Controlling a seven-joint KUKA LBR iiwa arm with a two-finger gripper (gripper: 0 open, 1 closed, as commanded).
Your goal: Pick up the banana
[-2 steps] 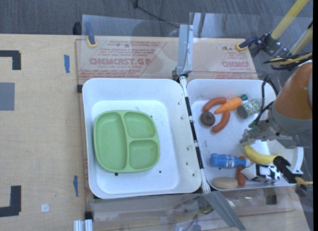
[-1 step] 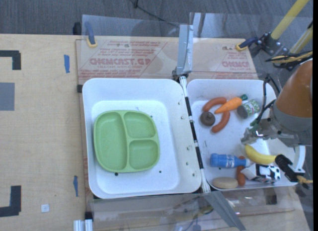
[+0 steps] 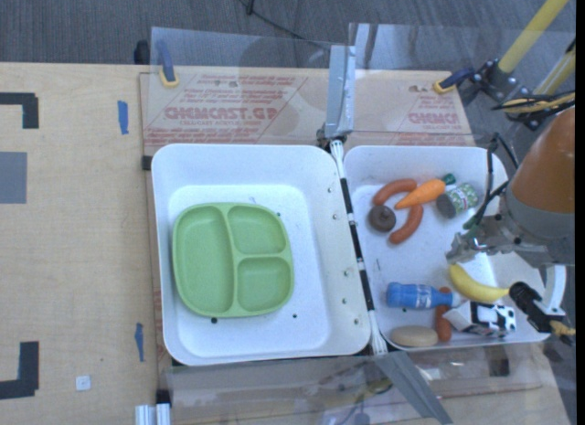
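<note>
The curved yellow banana (image 3: 477, 285) lies in the right shallow white bin (image 3: 366, 196), near its right edge. The blue plastic bottle (image 3: 417, 296) is just beside it on the left, and the black-and-white toy cow (image 3: 494, 318) below. The metal pincer (image 3: 466, 248) is just above the banana; if it is clenched I cannot tell. The green divided plate (image 3: 233, 260) sits in the left bin (image 3: 174, 185).

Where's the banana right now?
The banana lies in the right bin, near its front right, just below the gripper and right of the blue bottle.
</note>
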